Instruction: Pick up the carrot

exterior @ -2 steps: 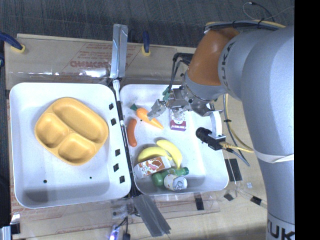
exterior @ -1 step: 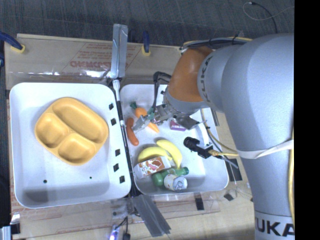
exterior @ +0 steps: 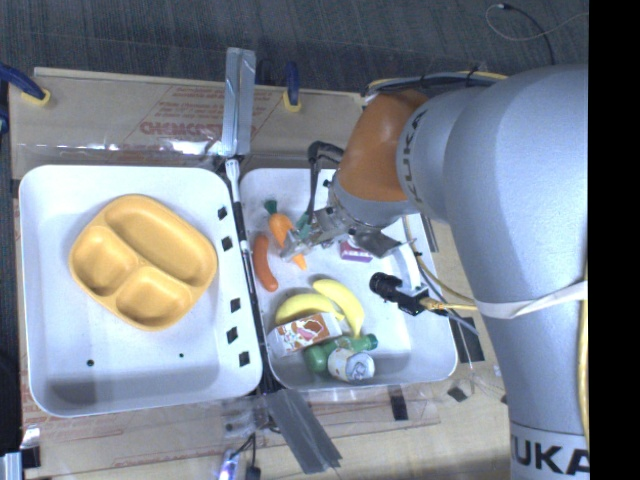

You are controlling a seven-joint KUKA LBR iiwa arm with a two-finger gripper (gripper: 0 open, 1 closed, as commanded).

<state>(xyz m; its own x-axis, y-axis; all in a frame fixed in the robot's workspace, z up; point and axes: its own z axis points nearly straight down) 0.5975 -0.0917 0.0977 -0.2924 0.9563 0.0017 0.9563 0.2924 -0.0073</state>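
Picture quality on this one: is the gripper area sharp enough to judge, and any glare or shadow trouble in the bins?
Camera view: the gripper is small and soft, smeared against the carrot, so contact is unreadable; the bins' white floors are bright but not blown out; soft shadow lies under the yellow tray; the arm's grey shell looms large and mildly glossy.

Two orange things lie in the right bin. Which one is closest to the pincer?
The carrot with the green top, lying right beside the pincer. The plain orange sausage lies farther off, along the bin's left wall.
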